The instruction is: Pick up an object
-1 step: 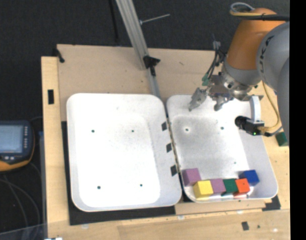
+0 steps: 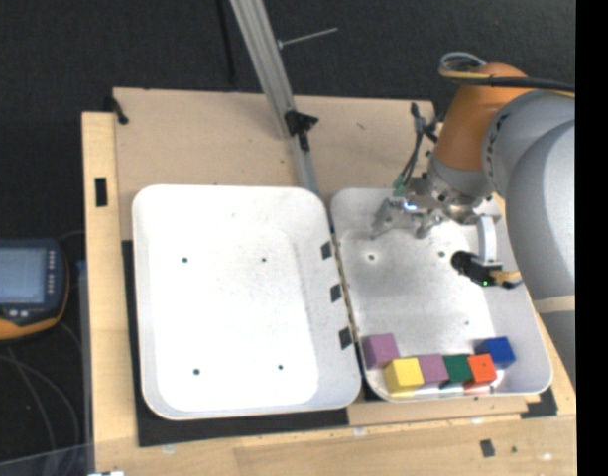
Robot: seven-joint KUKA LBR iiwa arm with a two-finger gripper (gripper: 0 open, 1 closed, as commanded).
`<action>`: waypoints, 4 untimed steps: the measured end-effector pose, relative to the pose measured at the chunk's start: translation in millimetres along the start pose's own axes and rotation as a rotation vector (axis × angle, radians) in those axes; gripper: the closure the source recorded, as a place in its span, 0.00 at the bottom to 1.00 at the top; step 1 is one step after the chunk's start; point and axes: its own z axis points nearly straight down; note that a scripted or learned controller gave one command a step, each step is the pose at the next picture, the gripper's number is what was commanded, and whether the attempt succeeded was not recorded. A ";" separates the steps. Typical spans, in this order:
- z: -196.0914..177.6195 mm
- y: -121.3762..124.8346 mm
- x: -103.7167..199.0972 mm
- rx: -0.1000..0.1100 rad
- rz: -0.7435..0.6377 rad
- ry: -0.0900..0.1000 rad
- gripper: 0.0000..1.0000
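The bench [image 2: 224,132] carries two shallow white bins side by side, and the grey arm [image 2: 542,206] with its orange band [image 2: 470,117] enters from the right edge of the view. The left bin [image 2: 234,296] lies well to the left of the gripper. The right bin [image 2: 423,286] lies directly under the gripper, which hangs over that bin's far end. The gripper [image 2: 411,216] points down toward the bin floor; its fingers appear spread, with bare bin floor visible between them and no object pinched. All pickable objects sit clustered at the near end of the right bin, well apart from the gripper and below it in the view. In that cluster, a purple block [image 2: 381,348] is the closest to the gripper; a yellow block [image 2: 404,373] lies just beside it, followed along the near wall by a second purple block [image 2: 432,369], a green block [image 2: 456,369], an orange block [image 2: 481,369] and a blue block [image 2: 496,350]. A slanted metal rail [image 2: 269,67] crosses the bench to the upper left of the gripper. A handheld control pendant [image 2: 21,281] rests off the bench, far to the left of the gripper.
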 end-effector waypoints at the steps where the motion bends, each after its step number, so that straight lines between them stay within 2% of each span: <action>1: -17.1 2.5 0.1 -0.009 -0.005 -0.002 1.00; 2: -272.7 -37.2 44.4 -0.015 -0.006 0.000 1.00; 3: -204.8 -71.2 121.6 0.002 -0.010 0.005 1.00; 4: -145.6 -101.6 202.8 0.002 -0.011 0.004 1.00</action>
